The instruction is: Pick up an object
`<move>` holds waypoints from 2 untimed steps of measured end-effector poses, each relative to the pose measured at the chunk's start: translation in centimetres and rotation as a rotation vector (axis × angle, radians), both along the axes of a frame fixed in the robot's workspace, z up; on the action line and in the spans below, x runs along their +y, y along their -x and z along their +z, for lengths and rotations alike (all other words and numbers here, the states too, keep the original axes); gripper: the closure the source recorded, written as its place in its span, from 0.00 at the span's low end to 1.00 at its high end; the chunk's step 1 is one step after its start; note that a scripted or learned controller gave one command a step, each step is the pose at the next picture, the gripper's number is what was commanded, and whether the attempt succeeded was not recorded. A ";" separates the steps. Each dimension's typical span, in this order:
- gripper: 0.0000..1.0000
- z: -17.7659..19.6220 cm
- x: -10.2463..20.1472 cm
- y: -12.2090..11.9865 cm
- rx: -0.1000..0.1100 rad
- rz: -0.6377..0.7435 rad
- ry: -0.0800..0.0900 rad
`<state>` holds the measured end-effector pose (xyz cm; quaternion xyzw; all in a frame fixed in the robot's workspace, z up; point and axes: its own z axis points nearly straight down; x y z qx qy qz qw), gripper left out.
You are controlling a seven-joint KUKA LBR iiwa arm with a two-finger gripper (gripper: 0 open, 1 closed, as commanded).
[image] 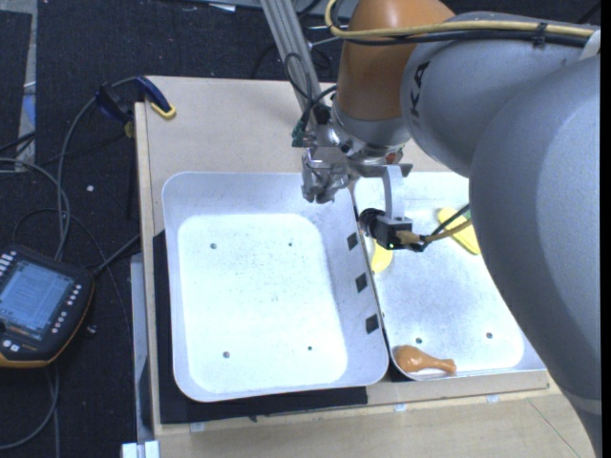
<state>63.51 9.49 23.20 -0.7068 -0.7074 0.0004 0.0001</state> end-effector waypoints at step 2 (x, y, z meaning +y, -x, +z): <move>0.00 1.2 0.4 1.4 -0.001 0.000 0.000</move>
